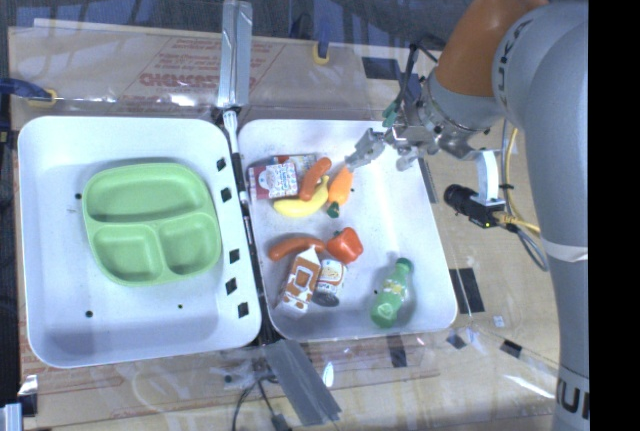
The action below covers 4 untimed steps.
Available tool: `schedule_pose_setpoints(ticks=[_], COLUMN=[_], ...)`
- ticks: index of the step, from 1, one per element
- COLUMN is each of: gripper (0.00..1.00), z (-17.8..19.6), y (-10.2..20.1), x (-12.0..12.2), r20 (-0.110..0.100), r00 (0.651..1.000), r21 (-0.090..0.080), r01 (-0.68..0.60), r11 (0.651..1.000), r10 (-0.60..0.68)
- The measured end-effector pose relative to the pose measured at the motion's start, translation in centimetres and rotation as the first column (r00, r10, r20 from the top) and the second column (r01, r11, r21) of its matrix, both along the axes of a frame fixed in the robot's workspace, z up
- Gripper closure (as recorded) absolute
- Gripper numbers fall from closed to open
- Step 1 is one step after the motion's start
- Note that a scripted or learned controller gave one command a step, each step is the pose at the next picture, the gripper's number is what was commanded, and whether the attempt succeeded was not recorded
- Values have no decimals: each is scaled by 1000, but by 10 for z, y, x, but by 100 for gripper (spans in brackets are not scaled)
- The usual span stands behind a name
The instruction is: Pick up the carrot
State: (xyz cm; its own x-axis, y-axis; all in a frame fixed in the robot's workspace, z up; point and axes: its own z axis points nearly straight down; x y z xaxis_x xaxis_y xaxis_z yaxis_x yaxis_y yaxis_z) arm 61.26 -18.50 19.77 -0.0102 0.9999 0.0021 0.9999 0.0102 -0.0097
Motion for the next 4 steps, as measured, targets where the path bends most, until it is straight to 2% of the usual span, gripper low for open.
schedule_pose_setpoints(ticks=[1,2,3,4], gripper=[0,0,0,100], z=[-104,-79,-106,-98], y=[-11,-24,-23,-22], x=[33,17,20,21], r20=[9,1,5,3], r00=[974,930,815,811], r21=[-1,5,4,6], r01=[-227,-366,-580,-585], r11=[974,930,815,811], r10=[227,366,580,585])
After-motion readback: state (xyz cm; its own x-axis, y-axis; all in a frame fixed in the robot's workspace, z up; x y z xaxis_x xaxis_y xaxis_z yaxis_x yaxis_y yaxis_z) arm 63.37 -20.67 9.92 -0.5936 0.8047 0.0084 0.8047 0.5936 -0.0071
